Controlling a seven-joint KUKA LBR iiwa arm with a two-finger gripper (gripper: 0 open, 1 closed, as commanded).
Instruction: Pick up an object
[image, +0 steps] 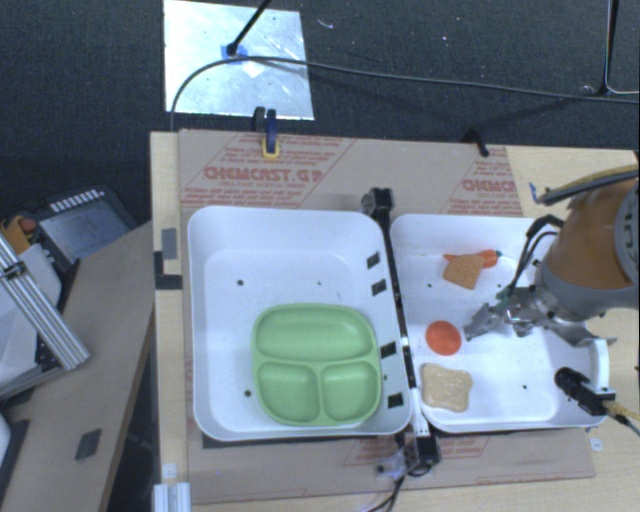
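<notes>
The right bin (500, 400) holds several small food pieces. An orange-red ball (443, 337) lies near its left wall. In front of the ball lies a beige bread slice (446, 387). A brown toast piece (463, 271) sits toward the back, with a small orange carrot (487, 257) touching its right corner. My gripper (480, 322) hangs low over the middle of the right bin, pointing left, just right of the orange-red ball. Nothing shows in its grasp.
The left bin (230, 260) holds a green divided plate (315, 362) at its front. A black divider with clips (392, 300) runs between the bins. The arm's orange band (600, 240) stands over the right bin's right side.
</notes>
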